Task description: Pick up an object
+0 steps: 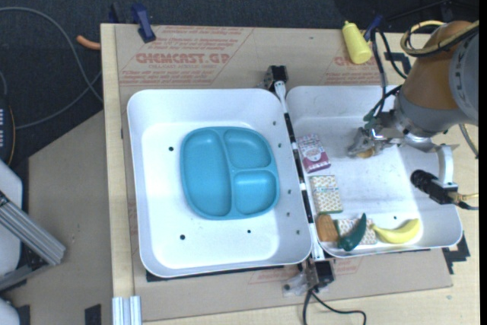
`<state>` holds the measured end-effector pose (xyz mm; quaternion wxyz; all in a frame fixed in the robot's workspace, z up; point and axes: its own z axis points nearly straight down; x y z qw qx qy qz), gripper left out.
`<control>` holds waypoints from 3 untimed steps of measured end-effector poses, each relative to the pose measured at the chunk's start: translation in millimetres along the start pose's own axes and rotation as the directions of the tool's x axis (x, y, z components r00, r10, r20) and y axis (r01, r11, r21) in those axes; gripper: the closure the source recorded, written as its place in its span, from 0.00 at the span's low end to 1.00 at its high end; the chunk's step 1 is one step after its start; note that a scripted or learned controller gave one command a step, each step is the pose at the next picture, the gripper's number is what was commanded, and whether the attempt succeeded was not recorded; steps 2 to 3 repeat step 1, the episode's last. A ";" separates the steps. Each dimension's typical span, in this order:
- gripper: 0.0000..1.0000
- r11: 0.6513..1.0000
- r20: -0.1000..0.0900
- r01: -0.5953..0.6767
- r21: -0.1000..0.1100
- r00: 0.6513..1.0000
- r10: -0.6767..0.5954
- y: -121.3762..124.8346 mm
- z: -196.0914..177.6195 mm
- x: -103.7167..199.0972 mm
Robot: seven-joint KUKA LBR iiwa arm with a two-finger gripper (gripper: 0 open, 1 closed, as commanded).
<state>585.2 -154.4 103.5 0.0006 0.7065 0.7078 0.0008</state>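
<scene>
While the gripper [365, 146], its state unreadable, hovers low in the right bin [335, 99], a good pick centres over the banana [397, 231].

"CHEMCAST GP" on brown board [190, 57]

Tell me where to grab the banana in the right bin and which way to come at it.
Grip the banana across its thick middle, coming straight down from above. It lies flat near the front wall of the right bin, with its curved sides exposed, so the fingers should probably close across its width.
</scene>
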 end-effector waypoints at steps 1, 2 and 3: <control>1.00 1.000 -0.001 0.000 0.000 1.000 0.000 -1.5 -81.8 73.0; 1.00 1.000 -0.001 0.000 0.000 1.000 0.000 -1.5 -81.8 73.0; 1.00 1.000 -0.001 0.000 0.000 1.000 0.000 -1.5 -81.8 73.0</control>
